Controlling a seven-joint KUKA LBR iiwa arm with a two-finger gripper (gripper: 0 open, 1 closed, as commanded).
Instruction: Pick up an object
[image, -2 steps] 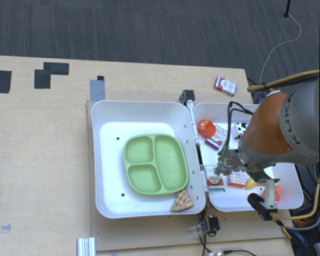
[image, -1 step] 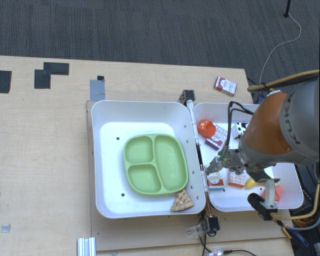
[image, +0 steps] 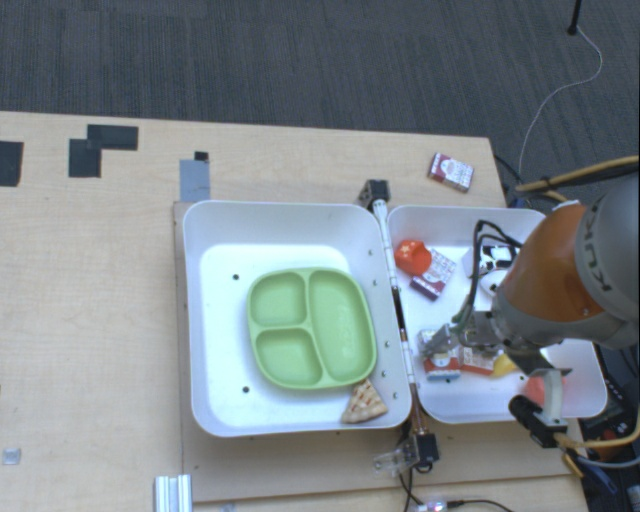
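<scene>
Toward the lower right of the frame, the gripper (image: 440, 350) hangs low in the right bin (image: 590, 395) over a red-and-white packet (image: 443, 369); how it stands I cannot tell. Left bin (image: 195, 300) holds a green divided plate (image: 311, 328) and a pizza slice (image: 364, 402)

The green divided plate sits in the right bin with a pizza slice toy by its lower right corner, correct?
Not quite. The camera view shows the green divided plate in the left bin, not the right one. The rest holds: the pizza slice toy lies by the plate's lower right corner.
</scene>
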